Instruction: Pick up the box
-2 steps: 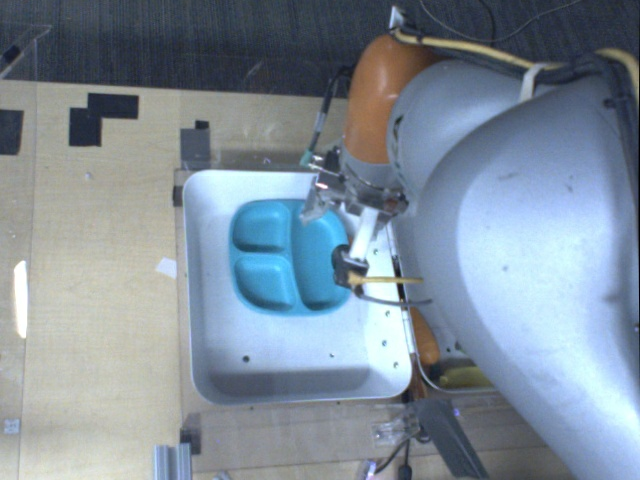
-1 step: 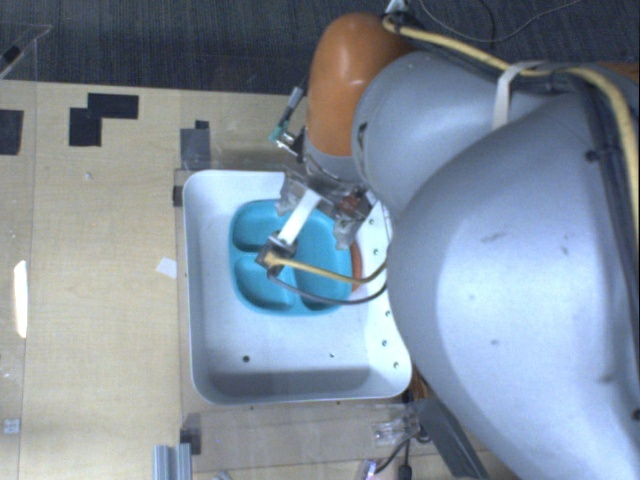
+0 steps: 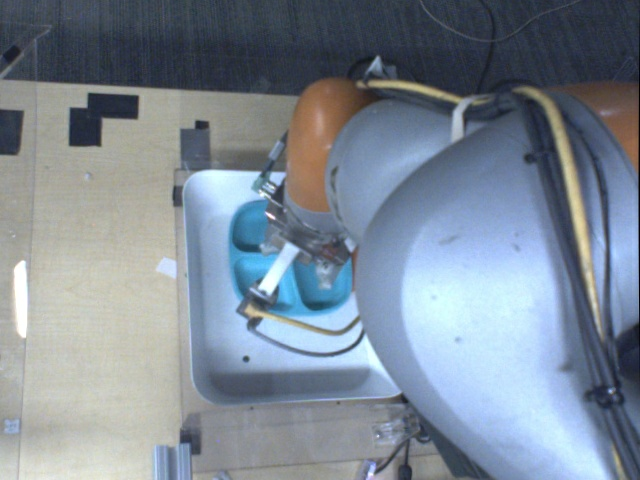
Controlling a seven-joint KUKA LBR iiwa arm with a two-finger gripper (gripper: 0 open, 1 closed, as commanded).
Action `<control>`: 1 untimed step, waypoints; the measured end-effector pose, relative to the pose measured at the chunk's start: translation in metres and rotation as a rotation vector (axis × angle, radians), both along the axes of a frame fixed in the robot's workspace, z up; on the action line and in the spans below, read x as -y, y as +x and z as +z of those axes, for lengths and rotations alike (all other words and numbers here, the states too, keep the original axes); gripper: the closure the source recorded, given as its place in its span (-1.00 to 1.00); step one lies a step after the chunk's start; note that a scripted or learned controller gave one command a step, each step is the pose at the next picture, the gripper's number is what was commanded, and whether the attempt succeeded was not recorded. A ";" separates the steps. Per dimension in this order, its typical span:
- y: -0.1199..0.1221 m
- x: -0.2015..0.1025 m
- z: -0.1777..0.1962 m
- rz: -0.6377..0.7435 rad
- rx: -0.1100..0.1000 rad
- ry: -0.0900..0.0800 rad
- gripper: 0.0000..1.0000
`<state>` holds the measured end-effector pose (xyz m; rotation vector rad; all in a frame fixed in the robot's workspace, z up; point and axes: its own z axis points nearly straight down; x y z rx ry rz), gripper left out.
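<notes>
Bins: one white bin [image 3: 200,298] in view, its right part under the arm.
Boxes: one blue box [image 3: 246,230], lying in the bin.
Arms: one arm [image 3: 480,268], grey with an orange band.
Grippers: one gripper [image 3: 300,248], over the box.
Black patches on the bench: two, a stepped patch [image 3: 102,116] and an edge patch [image 3: 8,131].
Paper scraps: one white scrap [image 3: 165,266], left of the bin.
Metal brackets: two, a far bracket [image 3: 195,148] and a near bracket [image 3: 170,460].
Floor cables: one thin cable [image 3: 470,30].

Arm [image 3: 480,268] overhangs bin [image 3: 200,298] right; box [image 3: 248,232] mid-bin; left strip free.
</notes>
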<state>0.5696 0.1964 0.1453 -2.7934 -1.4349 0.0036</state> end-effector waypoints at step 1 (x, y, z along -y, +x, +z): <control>0.067 0.014 0.013 -0.200 0.005 0.001 -1.00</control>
